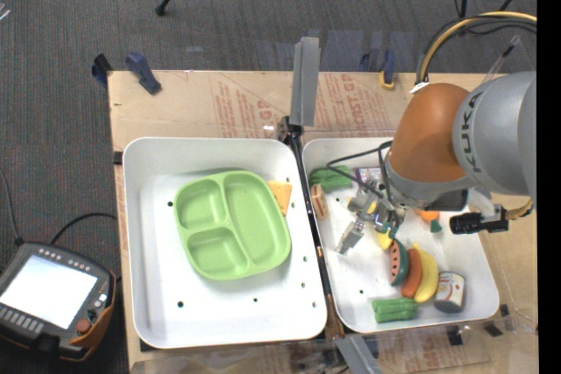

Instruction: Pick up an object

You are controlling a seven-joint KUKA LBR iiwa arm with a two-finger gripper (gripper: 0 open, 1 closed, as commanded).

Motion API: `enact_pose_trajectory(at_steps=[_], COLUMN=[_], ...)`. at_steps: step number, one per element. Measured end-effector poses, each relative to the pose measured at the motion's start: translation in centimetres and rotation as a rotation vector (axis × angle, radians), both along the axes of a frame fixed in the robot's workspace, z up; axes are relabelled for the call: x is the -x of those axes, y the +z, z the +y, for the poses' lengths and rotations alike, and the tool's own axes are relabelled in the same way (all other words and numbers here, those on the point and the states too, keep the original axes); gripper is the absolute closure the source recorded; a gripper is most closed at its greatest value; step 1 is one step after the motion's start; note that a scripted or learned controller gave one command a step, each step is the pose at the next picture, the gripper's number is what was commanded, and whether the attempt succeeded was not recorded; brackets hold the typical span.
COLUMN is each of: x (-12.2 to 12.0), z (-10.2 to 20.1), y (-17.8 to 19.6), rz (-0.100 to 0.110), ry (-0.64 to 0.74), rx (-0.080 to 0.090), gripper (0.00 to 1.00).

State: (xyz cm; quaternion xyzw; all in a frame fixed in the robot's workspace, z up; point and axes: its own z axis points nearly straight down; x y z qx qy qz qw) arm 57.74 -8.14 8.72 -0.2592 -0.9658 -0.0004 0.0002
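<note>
A: Landmark first. Green plate, three compartments, lies flat in the left bin.

B: OK, all positions off that plate. Arm?

A: Arm comes in from the right of the plate, over the right bin. Gripper hangs low in that bin, right of the plate, just past the divider between the bins.

B: Jaws?

A: Jaws look spread, nothing visibly pinched between them. One grey finger slants down toward the bin floor. Can't tell if it touches.

B: Objects to pick?

A: All in the right bin except one. Orange wedge sits in the left bin, touching the plate's upper right rim, partly tucked under it. Green thing sits right of the plate, above the gripper. Melon slice, then a banana beside it, farther right of the plate and lower, near the gripper but apart from it. Green pod lies below those two. Small can is farthest right, touching or just beside the banana.

B: Anything else?

A: Bins rest on a cardboard-covered tabletop. Handheld screen sits on the floor, left of the plate and lower.
</note>
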Motion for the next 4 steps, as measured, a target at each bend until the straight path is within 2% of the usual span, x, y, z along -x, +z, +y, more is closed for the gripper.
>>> enact_pose_trajectory(at_steps=[1, 2, 3, 4], x=[-0.4, 5.0, 4.9, 2.9], z=[-4.1, -5.0, -4.9, 0.8], y=[0.0, 0.0, 0.9, 13.6], rz=[-0.001, 0.003, 0.003, -0.012], ry=[-0.095, -0.27, -0.264, -0.265], rx=[0.0, -0.001, -0.001, -0.001], gripper=[0.0, 0.0, 1.0, 1.0])
